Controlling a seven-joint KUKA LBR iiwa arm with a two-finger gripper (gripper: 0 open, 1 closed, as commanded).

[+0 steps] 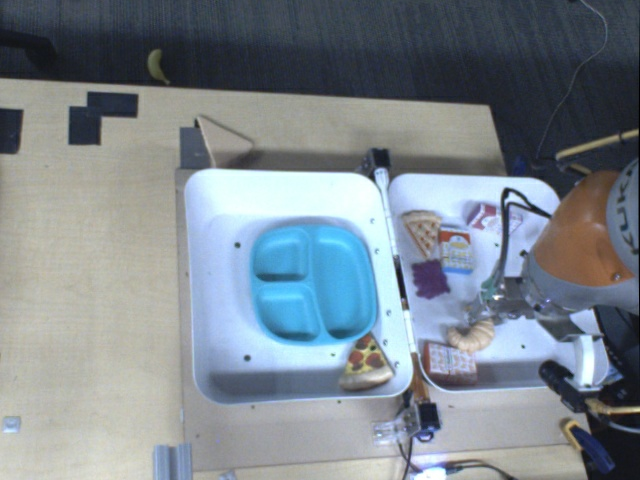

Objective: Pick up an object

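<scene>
The nearest bench edge carries loose cables and a small connector (pixel 425 418). Just beyond it, a toy pizza slice (pixel 366 363) lies against the near wall of the left bin (pixel 215 268), beside a smooth blue divided tray (pixel 312 282) with three rounded compartments.

In the right bin (pixel 535 363), a flat brown rectangular block (pixel 451 362) lies at the near wall. Touching its far edge is a tan croissant-shaped piece (pixel 473 337). The gripper (pixel 490 306) sits directly at the croissant; whether its fingers are spread or clamped cannot be told, and no object is seen between them.

Farther in lie a dark purple flat piece (pixel 430 279), a small printed carton (pixel 456 250), a triangular orange wedge (pixel 422 232) and a red-and-white packet (pixel 481 214).

The arm (pixel 590 248) enters from the right, its orange band above the wrist, angled down into the right bin.

The bench (pixel 90 298) is pale wood with black tape patches (pixel 95 116). Beyond it lies dark carpet (pixel 330 28).
</scene>
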